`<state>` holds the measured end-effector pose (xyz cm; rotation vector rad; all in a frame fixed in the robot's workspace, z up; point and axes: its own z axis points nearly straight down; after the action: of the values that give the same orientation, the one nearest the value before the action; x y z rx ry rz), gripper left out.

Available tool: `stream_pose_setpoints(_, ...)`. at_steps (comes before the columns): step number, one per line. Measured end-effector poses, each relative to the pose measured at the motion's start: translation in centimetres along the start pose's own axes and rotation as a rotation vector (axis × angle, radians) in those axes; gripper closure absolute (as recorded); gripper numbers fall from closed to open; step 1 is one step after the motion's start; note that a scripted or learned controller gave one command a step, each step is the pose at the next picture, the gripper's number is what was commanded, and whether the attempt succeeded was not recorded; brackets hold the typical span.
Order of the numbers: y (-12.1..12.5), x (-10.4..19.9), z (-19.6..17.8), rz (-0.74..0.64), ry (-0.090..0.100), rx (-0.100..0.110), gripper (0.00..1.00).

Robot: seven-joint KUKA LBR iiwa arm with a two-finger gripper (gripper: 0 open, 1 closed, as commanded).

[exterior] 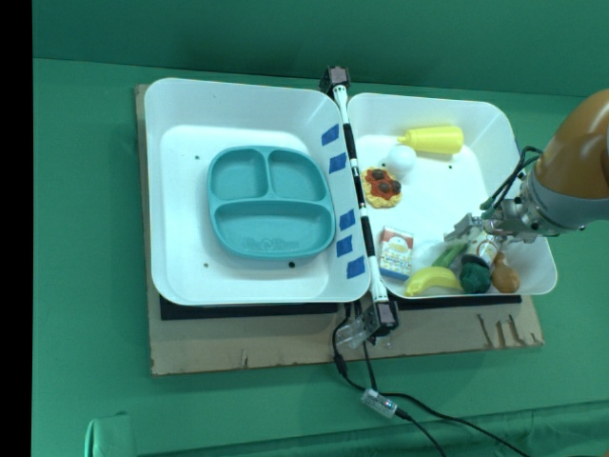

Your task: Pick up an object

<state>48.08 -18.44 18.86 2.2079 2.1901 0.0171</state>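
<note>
Cable point(381, 403) is trailing off the near edge of the cardboard base point(238, 346). The toys are crowding the right bin's point(476, 112) near corner: banana point(430, 279), green lump point(474, 276), brown piece point(504, 278), card box point(395, 250). The gripper point(476, 236) is hanging just over that pile, likely because it offers the most targets. Whether it is grasping anything, I can't tell. Yellow bottle point(433, 139), white ball point(401, 159) and pizza point(382, 187) are sitting farther back. Teal tray point(271, 203) is lying alone in the left bin point(181, 103).

You see 2 glossy white plastic bins point(181, 112) on a rough brown cardboard sheet point(247, 355), over matt green cloth point(86, 255). The teal divided plate point(270, 202) looks smooth matt plastic; the yellow bottle point(434, 139) and banana point(431, 279) shine like plastic.
</note>
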Motion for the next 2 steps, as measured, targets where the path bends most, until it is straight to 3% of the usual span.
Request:
stream_pose_setpoints(1,0.24,-0.39,-1.39,0.010,-0.007,-0.012,1.00)
stream_pose_setpoints(2,0.35,-0.25,-1.49,0.008,-0.006,-0.014,0.00)
